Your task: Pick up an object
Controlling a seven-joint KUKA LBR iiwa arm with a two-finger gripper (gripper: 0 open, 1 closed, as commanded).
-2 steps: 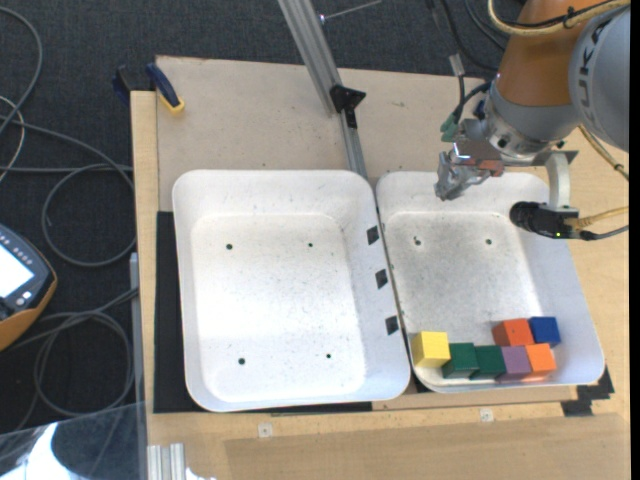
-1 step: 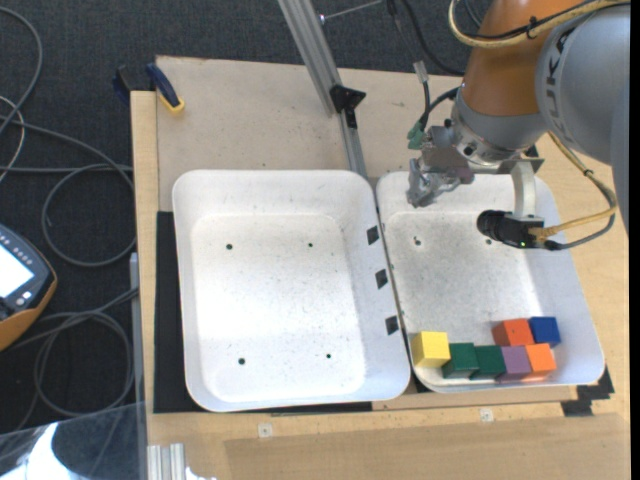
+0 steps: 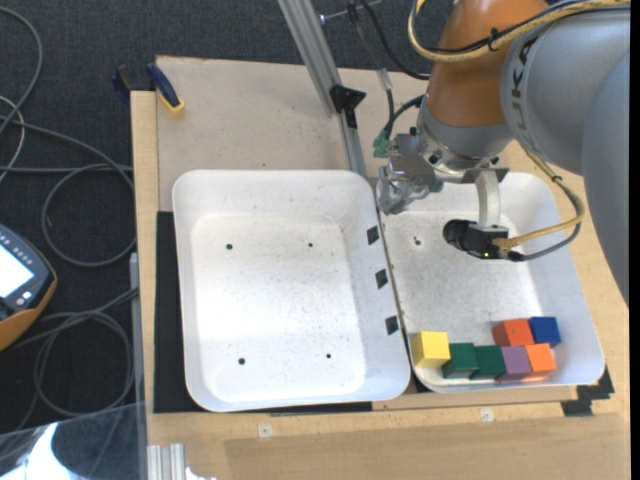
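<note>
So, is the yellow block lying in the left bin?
No, the yellow block sits in the right bin, at its near edge beside the green block and the other coloured blocks.

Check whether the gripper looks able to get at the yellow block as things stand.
Probably yes. The yellow block lies at the left end of the cluster in the right bin, open from above, with a green block touching its right side. The gripper hangs over the bin's far left corner.

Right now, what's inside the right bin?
Along the right bin's near edge sits a cluster of small blocks: yellow, two green, purple, two orange and blue. The arm hangs over its far end and covers the floor there.
</note>
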